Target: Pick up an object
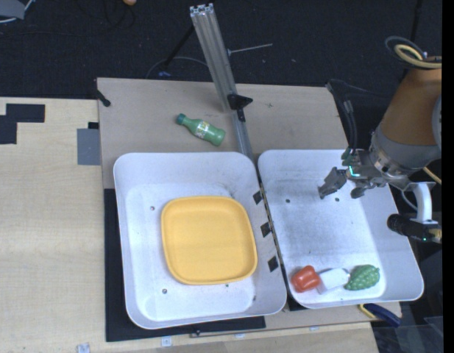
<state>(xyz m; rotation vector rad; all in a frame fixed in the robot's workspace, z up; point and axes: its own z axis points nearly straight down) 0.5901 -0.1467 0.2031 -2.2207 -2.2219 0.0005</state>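
My tool (346,188) hangs over the far part of the right bin (403,289), its two dark fingers spread apart with nothing between them. That part of the bin floor is bare, so I am not yet over anything worth closing on. The things I could pick up lie in a tight row against the bin's near wall: a red pepper-like piece (306,278), a small white block (333,279) and a green leafy piece (362,276), touching or almost so. I judge the crowding will make a clean grip awkward. A yellow plate (208,239) fills the left bin (131,197), and a green bottle (201,129) lies on the desk (138,116) beyond.
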